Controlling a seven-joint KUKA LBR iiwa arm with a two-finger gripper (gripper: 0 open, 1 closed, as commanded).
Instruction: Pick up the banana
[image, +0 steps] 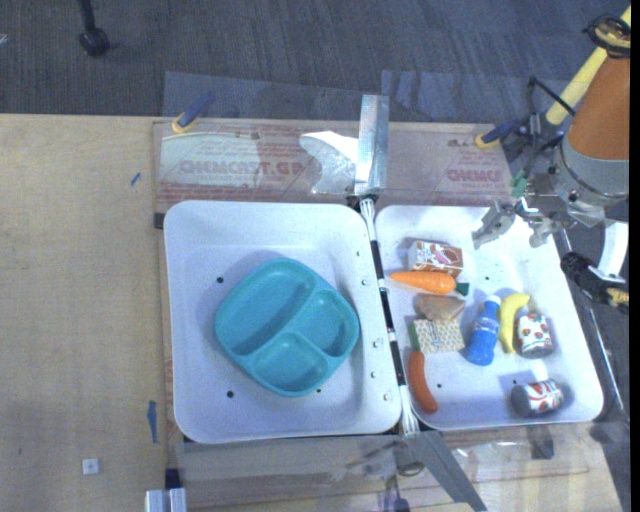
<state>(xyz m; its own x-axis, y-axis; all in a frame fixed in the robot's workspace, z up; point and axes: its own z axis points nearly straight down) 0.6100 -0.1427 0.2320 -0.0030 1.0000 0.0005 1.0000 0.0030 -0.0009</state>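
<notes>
Gripper hangs above right bin's far edge (banana nearer)

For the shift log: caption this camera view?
Gripper open above right bin's far edge; banana lies untouched beside blue bottle.

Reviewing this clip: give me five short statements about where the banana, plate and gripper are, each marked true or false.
1. The banana lies in the right bin. True.
2. The teal plate sits in the right bin. False: it is in the left bin.
3. The gripper holds the banana. False: it is over the right bin's far edge, apart from the banana.
4. The banana lies between the blue bottle and a small can. True.
5. The carrot lies on the plate. False: it is in the right bin.
</notes>
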